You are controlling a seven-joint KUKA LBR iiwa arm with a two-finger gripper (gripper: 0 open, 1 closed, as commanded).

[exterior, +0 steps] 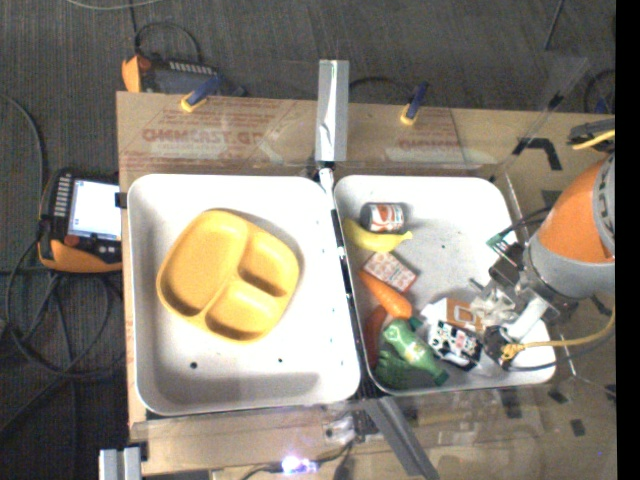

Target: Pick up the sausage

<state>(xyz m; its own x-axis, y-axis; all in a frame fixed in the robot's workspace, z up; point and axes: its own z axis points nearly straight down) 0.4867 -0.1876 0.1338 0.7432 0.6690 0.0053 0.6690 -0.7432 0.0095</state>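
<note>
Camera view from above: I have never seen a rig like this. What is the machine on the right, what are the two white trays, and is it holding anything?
One fixed camera looks down at a slant on a bench. The grey and orange shape at right is a robot arm; its gripper hangs over the right bin. I cannot tell whether it grips anything.

The left bin holds a yellow divided plate. The right bin holds a small can, a banana, a carrot, a reddish piece that may be the sausage, a green toy and small cards.
</note>
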